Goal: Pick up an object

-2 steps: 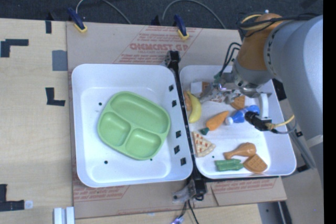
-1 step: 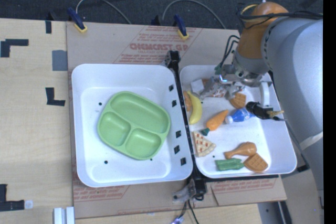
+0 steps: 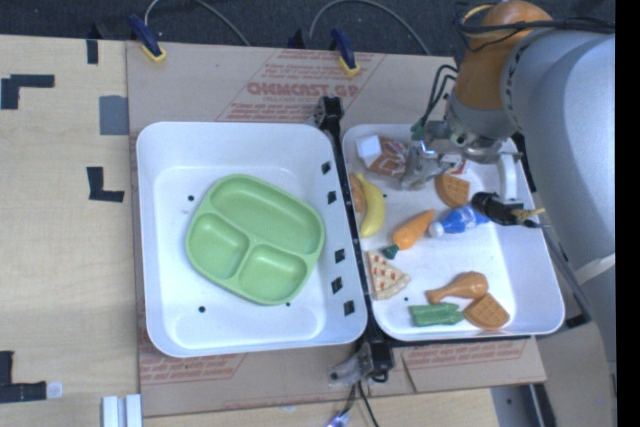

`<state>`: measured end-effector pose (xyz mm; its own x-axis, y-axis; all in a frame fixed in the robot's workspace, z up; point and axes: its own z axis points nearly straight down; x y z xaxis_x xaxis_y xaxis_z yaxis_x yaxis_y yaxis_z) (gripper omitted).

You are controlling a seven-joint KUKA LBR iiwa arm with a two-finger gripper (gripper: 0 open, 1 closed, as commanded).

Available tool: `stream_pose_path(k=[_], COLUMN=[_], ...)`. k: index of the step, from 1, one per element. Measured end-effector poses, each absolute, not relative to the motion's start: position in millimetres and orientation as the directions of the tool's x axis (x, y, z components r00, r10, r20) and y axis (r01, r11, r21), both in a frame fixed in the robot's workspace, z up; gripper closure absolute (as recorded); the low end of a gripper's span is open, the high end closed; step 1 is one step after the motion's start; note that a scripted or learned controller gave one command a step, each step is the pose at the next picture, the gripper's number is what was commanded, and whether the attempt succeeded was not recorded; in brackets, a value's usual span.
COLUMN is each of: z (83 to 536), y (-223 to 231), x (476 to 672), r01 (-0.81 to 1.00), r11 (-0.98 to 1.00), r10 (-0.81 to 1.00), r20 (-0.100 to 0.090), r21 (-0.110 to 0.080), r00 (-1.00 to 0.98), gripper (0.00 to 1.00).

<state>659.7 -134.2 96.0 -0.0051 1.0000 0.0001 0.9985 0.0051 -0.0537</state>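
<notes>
My gripper (image 3: 420, 163) is low over the back of the right bin (image 3: 535, 290), reaching in from the right. Directly under and beside it lies a pink and brown toy food (image 3: 392, 161), with a white packet (image 3: 369, 146) to its left. An orange wedge (image 3: 453, 188) lies just right of the gripper. Whether the gripper touches any of them is hidden by the wrist.
The right bin also holds a banana (image 3: 372, 205), a carrot (image 3: 413, 229), a blue bottle (image 3: 458, 221), a pizza slice (image 3: 384, 275), a drumstick (image 3: 458, 289), a green piece (image 3: 435, 315) and a waffle (image 3: 487, 313). A green divided plate (image 3: 255, 238) lies in the left bin (image 3: 160, 155).
</notes>
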Motion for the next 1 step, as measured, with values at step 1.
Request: stream_pose_path(k=[1], z=[96.5], y=[-134.0], x=[660.3], r01=[0.999], r11=[0.006], r10=[1.000], r20=[0.000], r21=[-0.051], r00=[-0.006], gripper=[0.00])
